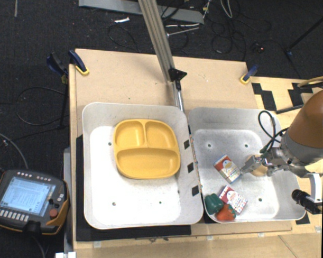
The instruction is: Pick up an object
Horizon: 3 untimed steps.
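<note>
Yellow tray (pixel 147 149) sat idle in the left bin (pixel 96 166), while the tool (pixel 254 167) hung low in the right bin (pixel 246 136) just beside a small red-and-white carton (pixel 227 169), apparently lining up a grab, its grip too blurred to judge.

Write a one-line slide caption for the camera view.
End effector reaching beside a small carton in the right bin; yellow divided plate in the left bin.

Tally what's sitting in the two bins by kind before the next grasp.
Yellow divided plate, left bin: 1
Small printed cartons, right bin: 2
Red-and-green toy vegetable, right bin: 1
Total: 4
</note>
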Each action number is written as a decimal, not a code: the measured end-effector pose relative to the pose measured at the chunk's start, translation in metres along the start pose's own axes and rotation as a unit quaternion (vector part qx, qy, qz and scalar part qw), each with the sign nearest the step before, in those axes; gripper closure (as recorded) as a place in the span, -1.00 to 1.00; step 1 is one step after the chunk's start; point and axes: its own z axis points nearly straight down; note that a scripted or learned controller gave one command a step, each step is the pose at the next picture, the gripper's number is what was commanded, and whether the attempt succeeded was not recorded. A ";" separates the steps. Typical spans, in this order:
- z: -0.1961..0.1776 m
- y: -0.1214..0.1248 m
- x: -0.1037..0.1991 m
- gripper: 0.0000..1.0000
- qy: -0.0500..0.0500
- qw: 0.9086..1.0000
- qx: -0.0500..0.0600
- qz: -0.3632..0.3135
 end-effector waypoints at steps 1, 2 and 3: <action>0.010 0.003 0.000 -1.00 0.000 1.000 -0.003 -0.001; -0.001 0.004 -0.001 1.00 -0.001 1.000 -0.006 -0.001; -0.060 -0.003 -0.001 1.00 -0.001 1.000 -0.003 -0.001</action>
